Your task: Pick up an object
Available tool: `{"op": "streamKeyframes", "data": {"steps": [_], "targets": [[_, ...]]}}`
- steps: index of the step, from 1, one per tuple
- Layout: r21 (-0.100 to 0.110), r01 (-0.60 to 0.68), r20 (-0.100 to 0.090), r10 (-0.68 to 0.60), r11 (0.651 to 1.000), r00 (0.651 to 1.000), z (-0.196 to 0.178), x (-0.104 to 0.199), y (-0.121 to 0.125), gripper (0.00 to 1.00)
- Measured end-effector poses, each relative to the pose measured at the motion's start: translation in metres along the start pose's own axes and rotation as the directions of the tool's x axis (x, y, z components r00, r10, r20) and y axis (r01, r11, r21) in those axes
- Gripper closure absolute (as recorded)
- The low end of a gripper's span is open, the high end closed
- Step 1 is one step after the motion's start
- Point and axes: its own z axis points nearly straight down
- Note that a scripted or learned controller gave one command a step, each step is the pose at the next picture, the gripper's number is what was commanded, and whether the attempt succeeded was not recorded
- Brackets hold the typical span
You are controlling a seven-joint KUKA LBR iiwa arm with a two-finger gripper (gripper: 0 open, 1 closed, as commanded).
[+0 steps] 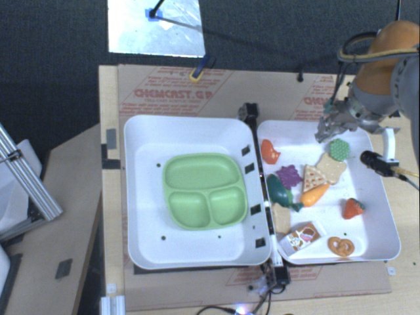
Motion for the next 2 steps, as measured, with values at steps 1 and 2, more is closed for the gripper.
{"op": "streamKeyframes", "data": {"steps": [1,2], "targets": [[0.000,0.000,0.000,0.000,1.000,1.000,-0.046,-0.006,0.001,1.00],[0.001,0.002,-0.001,-0.002,1.000,1.000,-0.076,-0.006,0.003,1.00]]}}
